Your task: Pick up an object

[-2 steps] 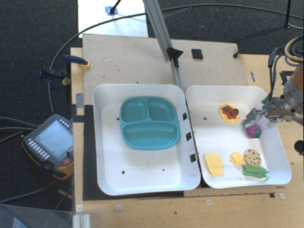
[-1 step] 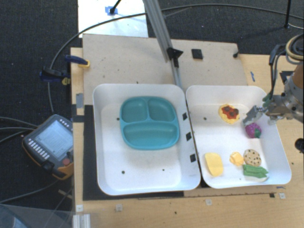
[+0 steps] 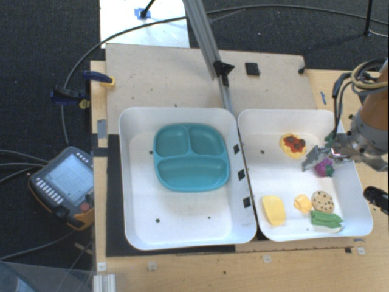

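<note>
Camera view, fixed overhead at a slant. Two shallow white bins side by side on the bench: left bin [image 3: 137,181] and right bin [image 3: 352,215].

Left bin: a teal divided plate [image 3: 191,157] lies flat in the far half, three compartments, two small ones on the far side and one long one on the near side. Small dark dots mark the bin floor around it.

Right bin: toy food pieces.
- a round yellow piece with red topping [image 3: 293,145] in the far part, lying flat
- a purple piece [image 3: 324,166] just right of it, towards the right wall
- a yellow slab [image 3: 274,210] near the front, left of the others
- a small orange-yellow lump [image 3: 302,203] right of the slab
- a speckled cookie [image 3: 322,201] touching or just beside the lump
- a green piece [image 3: 326,219] at the near right corner, right under the cookie

Arm enters from the right, grey with the orange band at the frame edge. The gripper [image 3: 323,158] sits low over the right bin's right side, directly at the purple piece; its grey finger [image 3: 313,157] slants down left of the piece. Claw state: cannot tell whether it is clenched or released, or whether the purple piece is actually between the fingers

A grey pendant with a screen [image 3: 64,184] lies on the floor left of the bench
</note>
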Motion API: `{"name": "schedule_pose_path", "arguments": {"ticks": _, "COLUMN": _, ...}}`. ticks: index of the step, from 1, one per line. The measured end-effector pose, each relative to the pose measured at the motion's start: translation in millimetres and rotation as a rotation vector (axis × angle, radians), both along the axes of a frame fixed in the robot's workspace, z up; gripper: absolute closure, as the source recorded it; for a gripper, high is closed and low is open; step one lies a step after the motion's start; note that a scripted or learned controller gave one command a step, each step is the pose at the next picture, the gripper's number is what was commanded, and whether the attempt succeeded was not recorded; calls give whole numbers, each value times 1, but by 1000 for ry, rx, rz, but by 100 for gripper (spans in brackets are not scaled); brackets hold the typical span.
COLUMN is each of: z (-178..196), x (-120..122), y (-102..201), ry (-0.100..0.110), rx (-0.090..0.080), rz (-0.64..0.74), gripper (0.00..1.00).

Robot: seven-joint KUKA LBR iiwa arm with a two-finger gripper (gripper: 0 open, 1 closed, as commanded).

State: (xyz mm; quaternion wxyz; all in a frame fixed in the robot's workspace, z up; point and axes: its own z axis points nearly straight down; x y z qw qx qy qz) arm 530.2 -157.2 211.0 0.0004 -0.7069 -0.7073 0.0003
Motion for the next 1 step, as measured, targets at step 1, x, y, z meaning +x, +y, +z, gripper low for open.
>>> {"name": "schedule_pose_path", "arguments": {"ticks": 1, "z": -43, "x": 5, "y": -4, "ry": -1, "rx": 0, "rz": 0, "gripper": 0}}
